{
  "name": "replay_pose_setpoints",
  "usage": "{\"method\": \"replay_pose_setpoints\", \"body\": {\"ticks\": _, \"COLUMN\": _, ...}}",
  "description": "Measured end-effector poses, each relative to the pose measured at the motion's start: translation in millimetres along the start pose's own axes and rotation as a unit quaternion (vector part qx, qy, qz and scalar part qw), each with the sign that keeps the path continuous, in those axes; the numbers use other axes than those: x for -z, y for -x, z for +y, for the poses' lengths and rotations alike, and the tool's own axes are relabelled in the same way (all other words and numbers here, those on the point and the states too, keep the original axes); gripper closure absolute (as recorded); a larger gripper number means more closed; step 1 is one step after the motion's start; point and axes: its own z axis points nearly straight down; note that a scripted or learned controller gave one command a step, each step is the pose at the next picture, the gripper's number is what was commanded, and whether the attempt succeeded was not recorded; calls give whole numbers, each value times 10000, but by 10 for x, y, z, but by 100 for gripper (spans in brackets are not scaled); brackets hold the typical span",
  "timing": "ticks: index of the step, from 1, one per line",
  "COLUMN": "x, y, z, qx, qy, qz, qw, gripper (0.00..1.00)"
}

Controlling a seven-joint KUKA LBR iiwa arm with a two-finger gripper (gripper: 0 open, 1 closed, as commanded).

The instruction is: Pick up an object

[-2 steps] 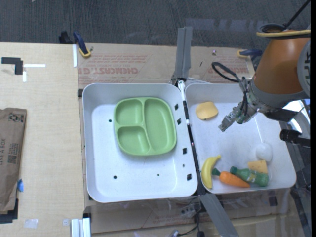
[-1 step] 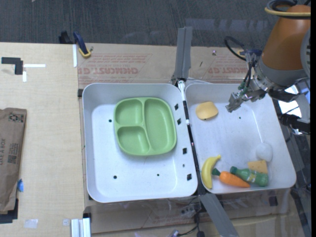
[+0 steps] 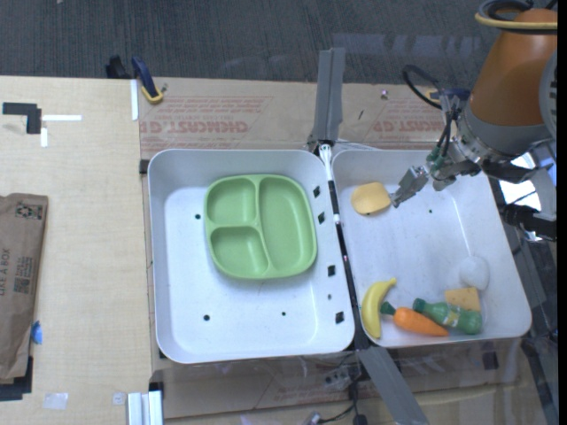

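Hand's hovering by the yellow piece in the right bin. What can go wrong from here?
1. The hand sits beside the yellow piece, not over it; closing may nudge it toward the bin divider.
2. The piece looks low and rounded, so it may slip out.
3. The piece lies close to the divider, leaving little room on that side.

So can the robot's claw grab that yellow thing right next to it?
Probably yes. The claw sits just beside the yellow thing in the right bin, with bare bin floor around it. The banana, carrot and other toys lie away at the bin's near edge, out of the way.
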Motion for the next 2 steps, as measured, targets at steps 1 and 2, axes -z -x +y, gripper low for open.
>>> {"method": "replay_pose_setpoints", "body": {"ticks": 1, "x": -355, "y": -373, "z": 413, "qx": 824, "qy": -4, "qz": 6, "qw": 9966, "gripper": 0}}
{"method": "replay_pose_setpoints", "body": {"ticks": 2, "x": -1164, "y": 381, "z": 333, "qx": 614, "qy": -1, "qz": 3, "qw": 9981, "gripper": 0}}
